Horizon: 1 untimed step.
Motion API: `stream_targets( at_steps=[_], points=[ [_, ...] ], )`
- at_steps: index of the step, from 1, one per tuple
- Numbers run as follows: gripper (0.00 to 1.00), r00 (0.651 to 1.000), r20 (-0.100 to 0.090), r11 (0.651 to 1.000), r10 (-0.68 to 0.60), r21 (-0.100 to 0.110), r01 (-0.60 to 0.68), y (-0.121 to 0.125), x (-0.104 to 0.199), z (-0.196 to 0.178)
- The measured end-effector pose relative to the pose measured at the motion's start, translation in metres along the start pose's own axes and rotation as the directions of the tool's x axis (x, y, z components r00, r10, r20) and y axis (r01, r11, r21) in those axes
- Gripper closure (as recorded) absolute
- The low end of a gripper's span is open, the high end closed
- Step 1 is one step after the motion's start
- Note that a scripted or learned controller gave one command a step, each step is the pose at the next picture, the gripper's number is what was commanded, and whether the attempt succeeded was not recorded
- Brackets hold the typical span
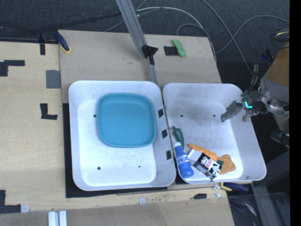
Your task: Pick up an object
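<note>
The right bin (202,100) holds a cluster of objects near its front edge. A green-handled tool (177,135) lies above a white and blue bottle (183,160). Beside them are an orange stick (203,151), a black and white packet (207,165) and a tan lump (227,163). My gripper (239,113) hovers over the bin's right rim, well behind and to the right of the cluster. Its fingers stand open with nothing between them.
A large blue plate (126,119) lies in the left bin (84,140). A grey pole (136,29) slants across the bench behind the bins. A green block (179,48) and cables lie at the back.
</note>
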<state>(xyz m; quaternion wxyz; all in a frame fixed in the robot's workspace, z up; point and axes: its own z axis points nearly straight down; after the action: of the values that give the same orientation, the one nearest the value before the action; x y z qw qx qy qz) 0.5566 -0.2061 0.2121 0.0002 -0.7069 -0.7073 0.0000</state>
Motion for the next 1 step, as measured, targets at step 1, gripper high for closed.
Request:
stream_targets(
  at_steps=[1],
  points=[
    [0.0, 1.0, 0.0, 1.0, 0.0, 0.0, 0.0, -0.0001, 0.0, 0.0001]
  ],
)
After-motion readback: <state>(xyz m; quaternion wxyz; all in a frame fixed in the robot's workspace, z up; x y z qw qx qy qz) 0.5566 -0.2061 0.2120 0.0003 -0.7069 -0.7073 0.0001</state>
